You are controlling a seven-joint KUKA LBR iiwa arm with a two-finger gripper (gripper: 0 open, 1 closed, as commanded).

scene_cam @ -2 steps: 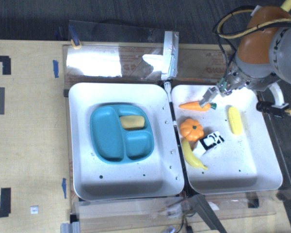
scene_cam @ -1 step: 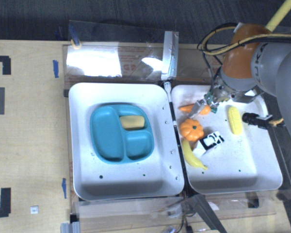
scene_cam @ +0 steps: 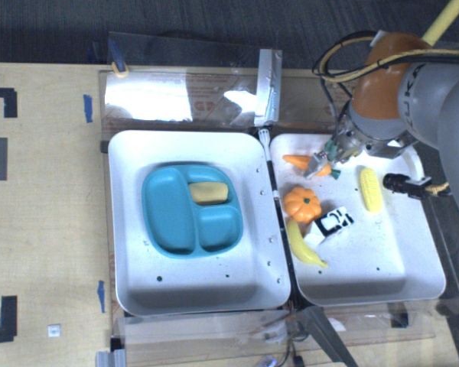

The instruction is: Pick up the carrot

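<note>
The pincer (scene_cam: 325, 161) sits at the carrot (scene_cam: 297, 160), its state untellable; it should pinch the carrot's thick middle, clear of the pumpkin (scene_cam: 302, 203)

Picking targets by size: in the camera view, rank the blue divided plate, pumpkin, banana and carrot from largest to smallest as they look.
1. blue divided plate
2. banana
3. pumpkin, close to the banana in area
4. carrot, partly hidden by the gripper, so unsure
</note>
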